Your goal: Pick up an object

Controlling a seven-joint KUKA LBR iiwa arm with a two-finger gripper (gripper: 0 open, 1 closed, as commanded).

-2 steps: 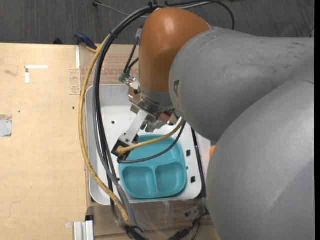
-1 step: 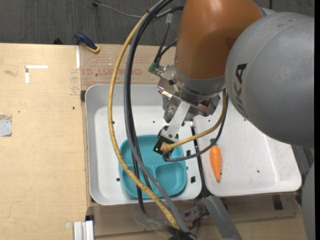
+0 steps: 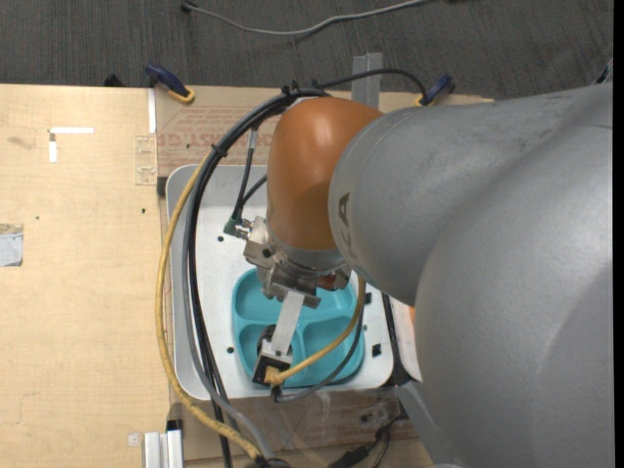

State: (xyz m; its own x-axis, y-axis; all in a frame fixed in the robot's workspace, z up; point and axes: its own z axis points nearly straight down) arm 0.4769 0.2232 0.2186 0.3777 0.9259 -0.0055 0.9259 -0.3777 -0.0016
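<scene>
The grey arm [image 3: 487, 261] sits closest to the lens and covers the right half of the view, its orange band [image 3: 307, 174] curving down to the wrist. Below the band the gripper [image 3: 297, 286] hangs over the upper middle of a teal divided tray [image 3: 246, 310]. The wrist hides its tip, so how far it is open, and whether it has hold of anything, cannot be told.

The tray lies flat on the floor of the left white bin [image 3: 222, 261], in the near half, directly under and around the gripper. It has rounded corners and raised ridges splitting it into compartments. It looks slightly wider across the view than deep, though the arm hides too much of it to fix its long axis.

Black cables [image 3: 200, 261] and a yellow cable [image 3: 174, 261] loop down the bin's left side, with one yellow strand crossing the tray's right compartment.

Beyond lie the pale wooden bench [image 3: 78, 261], printed cardboard [image 3: 214, 135], two blue clamps [image 3: 168, 79] and dark floor [image 3: 97, 18]
</scene>
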